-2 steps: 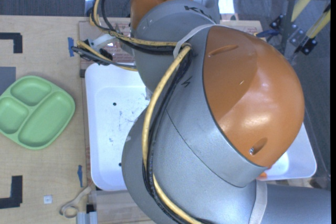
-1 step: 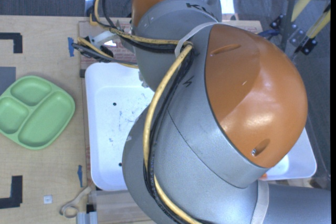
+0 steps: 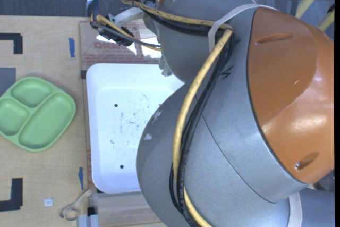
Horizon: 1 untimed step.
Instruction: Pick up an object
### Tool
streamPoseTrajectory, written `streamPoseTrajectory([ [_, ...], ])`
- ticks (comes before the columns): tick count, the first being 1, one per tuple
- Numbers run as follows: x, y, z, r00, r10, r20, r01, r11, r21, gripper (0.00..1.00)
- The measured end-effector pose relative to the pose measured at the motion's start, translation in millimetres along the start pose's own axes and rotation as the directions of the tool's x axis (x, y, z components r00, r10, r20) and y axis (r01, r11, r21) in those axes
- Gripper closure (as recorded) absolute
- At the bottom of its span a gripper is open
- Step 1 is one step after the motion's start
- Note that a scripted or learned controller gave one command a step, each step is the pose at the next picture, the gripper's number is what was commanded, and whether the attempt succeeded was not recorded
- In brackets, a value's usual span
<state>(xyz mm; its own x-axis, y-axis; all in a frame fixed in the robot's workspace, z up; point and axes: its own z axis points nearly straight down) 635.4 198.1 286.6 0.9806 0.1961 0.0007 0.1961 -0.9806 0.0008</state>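
The arm (image 3: 239, 114) takes up most of what I can see from here, its grey casing and orange shell leaning in from the right and covering the right part of the bench, with a yellow cable (image 3: 199, 87) looped down its side. Under it lies a white bin (image 3: 114, 130), shallow, its floor scuffed with faint marks and a few dark dots; no object lies on the part left uncovered. To the left, on the wooden counter (image 3: 42, 40), sits a green tray (image 3: 34, 113) with three compartments, well apart from the bin and resting flat. Blue tape bits (image 3: 71, 46) mark the counter near the bin's corner. The pincer is hidden behind the arm's own bulk, so I cannot tell how it stands or whether it has anything. Whatever is to be picked up is hidden too, presumably under the arm. I would not guess its weight or stiffness; a hold across its narrowest firm part would be the safe choice.
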Motion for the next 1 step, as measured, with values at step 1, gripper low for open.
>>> streamPoseTrajectory([
  [1,29.5,-22.7,103.5,1.0,-0.022,0.004,0.022,1.0,0.003,1.0],
])
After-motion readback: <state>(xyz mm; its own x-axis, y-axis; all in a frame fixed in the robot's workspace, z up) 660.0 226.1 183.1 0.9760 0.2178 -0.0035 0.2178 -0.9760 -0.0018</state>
